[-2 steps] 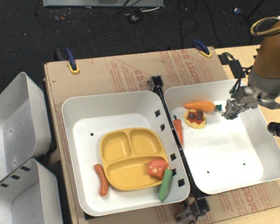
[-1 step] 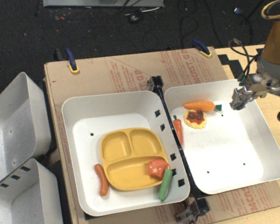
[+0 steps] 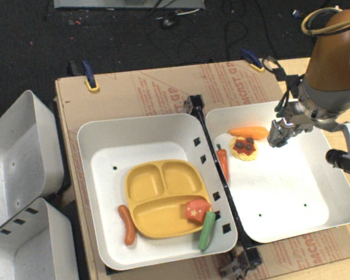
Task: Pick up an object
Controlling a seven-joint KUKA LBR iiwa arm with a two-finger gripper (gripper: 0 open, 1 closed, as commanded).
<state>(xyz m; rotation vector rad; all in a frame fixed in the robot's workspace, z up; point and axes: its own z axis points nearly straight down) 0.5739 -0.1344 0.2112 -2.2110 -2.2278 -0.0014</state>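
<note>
The gripper (image 3: 278, 135) is seen as a dark cluster at the end of the arm (image 3: 334, 66), hanging over the right bin (image 3: 298, 216). Whether it is spread or pressed together cannot be told at this size, and nothing is seen caught in it.

Just to its left, the nearest candidates are found in the right bin's upper left part: a small tart-like piece with dark berries (image 3: 246, 148) and an orange carrot (image 3: 249, 133) touching or nearly touching it. A second carrot (image 3: 223, 163) is laid against the divider between the bins.

Risk is judged to lie in that crowding. If the tart is descended upon off-centre, the carrot beside it may be nudged or the flat tart may be pushed along the floor without being clamped. The divider carrot is likely hard to straddle so near the wall.

In the left bin (image 3: 103, 176), a yellow divided tray (image 3: 163, 198) is seen with a strawberry (image 3: 197, 210) on it, a green vegetable (image 3: 206, 230) leaning at its corner and a sausage (image 3: 128, 225) beside it.

The gripper's height above the bin floor cannot be judged, and part of the arm is cut off at the frame's edge.
</note>
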